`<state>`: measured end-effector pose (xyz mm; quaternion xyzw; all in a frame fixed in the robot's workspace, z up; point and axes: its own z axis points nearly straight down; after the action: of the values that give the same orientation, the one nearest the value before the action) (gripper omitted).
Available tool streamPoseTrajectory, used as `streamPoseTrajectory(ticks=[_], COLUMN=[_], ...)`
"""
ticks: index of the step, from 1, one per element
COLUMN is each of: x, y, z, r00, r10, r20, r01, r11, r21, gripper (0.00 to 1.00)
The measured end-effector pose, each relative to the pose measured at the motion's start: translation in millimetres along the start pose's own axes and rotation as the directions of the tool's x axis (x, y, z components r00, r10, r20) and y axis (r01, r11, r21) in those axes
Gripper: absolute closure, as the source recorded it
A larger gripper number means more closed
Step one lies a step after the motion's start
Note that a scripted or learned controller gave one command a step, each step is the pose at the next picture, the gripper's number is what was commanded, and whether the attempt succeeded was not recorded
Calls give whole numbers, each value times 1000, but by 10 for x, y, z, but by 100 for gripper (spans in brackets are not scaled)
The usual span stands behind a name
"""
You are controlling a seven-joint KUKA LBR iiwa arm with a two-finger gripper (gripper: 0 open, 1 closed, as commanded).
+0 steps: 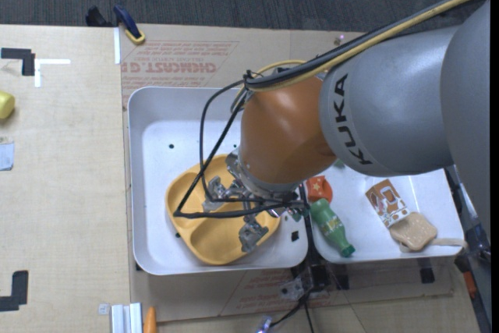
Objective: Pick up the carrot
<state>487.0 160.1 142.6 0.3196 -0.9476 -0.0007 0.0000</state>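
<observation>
My gripper (234, 210) hangs low over a yellow divided plate (191, 203) in the left bin (148, 168), its metal parts and black cables close above the plate's right half. The orange wrist band (281, 129) and grey arm cover the middle of the view and hide much of the seam between the bins. A small red-orange item (318, 189) peeks out just right of the wrist, at the left edge of the right bin (366, 249). I cannot tell what that item is.
In the right bin lie a green bottle (332, 227), a printed snack packet (387, 203) and a tan bread slice (413, 232). A yellow object (5, 105) sits at the bench's far left edge. A blue-and-yellow clip (129, 23) lies beyond the bins.
</observation>
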Motion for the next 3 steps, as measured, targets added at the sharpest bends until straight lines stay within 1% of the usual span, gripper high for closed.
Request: streamPoseTrajectory(ticks=[1, 2, 3], x=[-13, 73, 60], y=[-7, -210, -215], z=[-94, -245, -337], r00=[1000, 966, 967], r10=[2, 257, 256], r20=[4, 3, 6], r01=[-2, -257, -256], r11=[1000, 966, 967], r21=[1, 2, 2], gripper=[100, 100, 100])
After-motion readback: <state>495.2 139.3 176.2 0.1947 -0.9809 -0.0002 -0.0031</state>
